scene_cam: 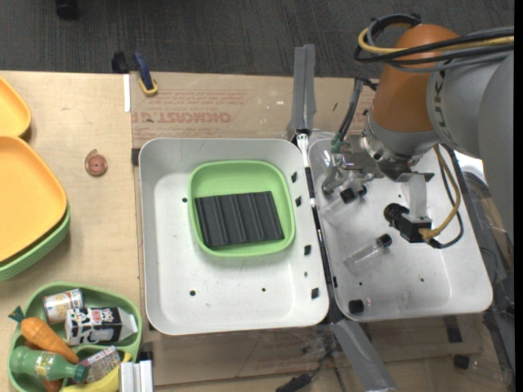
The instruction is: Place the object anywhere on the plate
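End effector [343,178]: hangs low over the upper left corner of the right bin [458,288], below the arm's orange band [413,68]; whether it is wide or narrow cannot be told, and nothing is visibly held in it.

Plate [241,175]: green, square with rounded corners, lying in the left bin [167,292], to the left of the end effector across the divide between the bins.

Object [241,219]: dark grey ribbed slab, lying flat on the plate, well apart from the end effector, left and slightly below it in the view.

Yellow plates [29,198]: stacked on the desk [98,121], far left of the end effector.

Green bowl [131,321]: at the lower left, farthest from the end effector, holding a toy carrot [45,337], a small can [64,305] and other packaged items.

Small round reddish item [96,163]: on the desk, left of the left bin.
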Controlling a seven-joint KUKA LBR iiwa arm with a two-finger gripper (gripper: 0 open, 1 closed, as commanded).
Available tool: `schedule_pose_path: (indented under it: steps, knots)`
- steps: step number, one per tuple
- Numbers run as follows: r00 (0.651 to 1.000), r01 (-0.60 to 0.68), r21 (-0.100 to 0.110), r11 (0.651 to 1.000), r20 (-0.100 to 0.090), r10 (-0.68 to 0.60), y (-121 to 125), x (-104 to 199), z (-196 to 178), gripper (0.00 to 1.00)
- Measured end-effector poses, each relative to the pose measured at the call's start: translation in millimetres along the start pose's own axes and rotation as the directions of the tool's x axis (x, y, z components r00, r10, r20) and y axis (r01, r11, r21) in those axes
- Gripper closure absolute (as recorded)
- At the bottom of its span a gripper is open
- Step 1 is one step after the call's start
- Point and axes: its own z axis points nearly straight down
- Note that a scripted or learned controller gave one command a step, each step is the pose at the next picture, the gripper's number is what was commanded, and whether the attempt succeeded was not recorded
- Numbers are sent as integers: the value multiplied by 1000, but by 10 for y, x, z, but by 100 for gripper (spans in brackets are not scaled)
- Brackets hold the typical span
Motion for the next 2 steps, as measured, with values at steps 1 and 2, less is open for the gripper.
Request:
schedule_pose_path:
  steps: [1,2]
  knots:
    - [996,94,0,996,0,-94,-374,375,-5,100]
    - [996,94,0,996,0,-94,-373,372,-6,0]
